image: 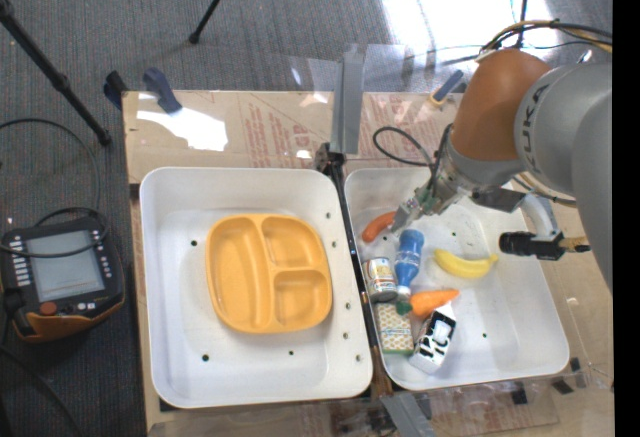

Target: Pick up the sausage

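Observation:
The sausage (377,226) is a short orange-red piece lying near the left wall of the right bin (545,350), at its back. My gripper (408,216) reaches down at a slant from the right, and its tip sits right at the sausage's right end, just above the blue bottle (408,258). The sausage rests on the bin floor, and most of it shows to the left of the gripper tip.
In the right bin lie a banana (465,265), a carrot (436,301), a small can (381,278), a green box (394,331) and a black-and-white pack (433,340). The left bin (170,325) holds a yellow divided plate (268,272).

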`<state>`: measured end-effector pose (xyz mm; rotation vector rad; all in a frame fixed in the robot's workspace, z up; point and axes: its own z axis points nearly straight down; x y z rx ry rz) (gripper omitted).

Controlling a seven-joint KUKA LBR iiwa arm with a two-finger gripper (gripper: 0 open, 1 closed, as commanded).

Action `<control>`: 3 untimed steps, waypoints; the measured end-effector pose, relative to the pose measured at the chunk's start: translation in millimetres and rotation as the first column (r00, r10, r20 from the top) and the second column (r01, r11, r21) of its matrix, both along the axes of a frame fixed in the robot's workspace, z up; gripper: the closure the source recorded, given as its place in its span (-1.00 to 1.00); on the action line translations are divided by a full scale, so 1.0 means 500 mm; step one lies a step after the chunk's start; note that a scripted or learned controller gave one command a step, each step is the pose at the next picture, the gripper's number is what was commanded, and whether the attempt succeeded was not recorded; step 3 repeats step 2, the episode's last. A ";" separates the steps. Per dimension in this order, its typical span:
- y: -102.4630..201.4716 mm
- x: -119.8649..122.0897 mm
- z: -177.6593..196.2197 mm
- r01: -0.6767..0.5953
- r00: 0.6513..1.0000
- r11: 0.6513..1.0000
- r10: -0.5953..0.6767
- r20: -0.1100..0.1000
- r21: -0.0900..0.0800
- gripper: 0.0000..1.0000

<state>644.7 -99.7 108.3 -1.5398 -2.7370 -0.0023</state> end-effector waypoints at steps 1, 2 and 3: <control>0.000 0.000 0.000 0.000 1.000 1.000 0.000 0.000 0.000 -1.00; 0.015 -0.001 -0.042 0.112 0.994 0.994 -0.112 -0.002 -0.001 -1.00; 0.015 -0.001 -0.042 0.112 0.994 0.994 -0.112 -0.002 -0.001 -1.00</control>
